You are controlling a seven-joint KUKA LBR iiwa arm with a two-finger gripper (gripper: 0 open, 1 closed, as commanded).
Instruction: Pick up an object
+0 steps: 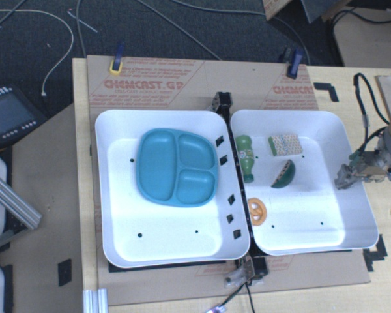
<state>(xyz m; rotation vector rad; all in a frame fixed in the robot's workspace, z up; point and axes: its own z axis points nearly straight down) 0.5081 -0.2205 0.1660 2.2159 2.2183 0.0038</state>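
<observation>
Hovering gripper (349, 173) at right bin (352, 208) rim, finger state unreadable; risks clipping rim, or missing watermelon slice (283, 175) just leftward, sponge (285, 145) beyond.

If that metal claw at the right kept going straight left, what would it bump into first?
Probably the green watermelon slice; the gripper sits at the right bin's edge, level with it. Its height is unclear, so it might pass above.

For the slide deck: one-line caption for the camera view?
Gripper at the right bin's right rim; bottle, watermelon slice, pretzel inside; blue plate in left bin.
</observation>
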